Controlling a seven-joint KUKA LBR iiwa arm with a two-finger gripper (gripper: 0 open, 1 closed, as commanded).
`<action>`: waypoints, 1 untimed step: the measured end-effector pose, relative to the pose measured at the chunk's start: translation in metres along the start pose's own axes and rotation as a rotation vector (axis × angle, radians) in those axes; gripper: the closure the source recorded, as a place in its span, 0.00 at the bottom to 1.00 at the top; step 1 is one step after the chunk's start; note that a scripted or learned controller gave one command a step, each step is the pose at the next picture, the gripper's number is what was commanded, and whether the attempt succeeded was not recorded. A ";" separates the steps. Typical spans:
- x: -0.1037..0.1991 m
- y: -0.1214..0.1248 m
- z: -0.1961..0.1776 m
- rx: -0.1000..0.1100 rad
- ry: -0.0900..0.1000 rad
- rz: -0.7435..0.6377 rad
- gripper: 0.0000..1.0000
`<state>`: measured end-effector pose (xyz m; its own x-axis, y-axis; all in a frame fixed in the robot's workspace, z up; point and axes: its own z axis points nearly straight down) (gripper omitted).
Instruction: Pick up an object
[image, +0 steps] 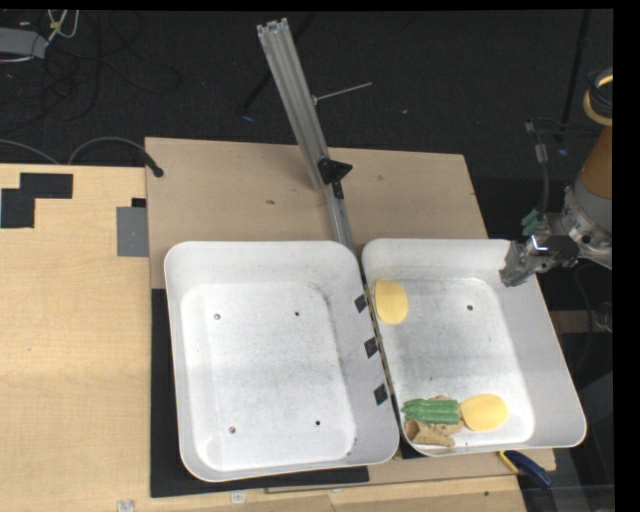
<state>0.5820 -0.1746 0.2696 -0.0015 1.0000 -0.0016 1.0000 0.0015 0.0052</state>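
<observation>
The grey two-finger gripper (520, 265), grip state unclear, is hovering at the right white plastic bin's (540, 330) rim, positioning for the yellow rounded object (390, 302).

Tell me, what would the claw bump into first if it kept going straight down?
Probably the right-hand shallow white bin, near its upper right corner, since the claw hangs there; depth is hard to judge.

metal rail (300, 110), cables (60, 40), perhaps tape (130, 230)
</observation>
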 end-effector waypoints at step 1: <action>0.049 0.004 -0.003 0.007 0.003 -0.002 1.00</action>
<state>0.5854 -0.1255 0.2728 -0.0039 1.0000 0.0019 1.0000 0.0040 -0.0017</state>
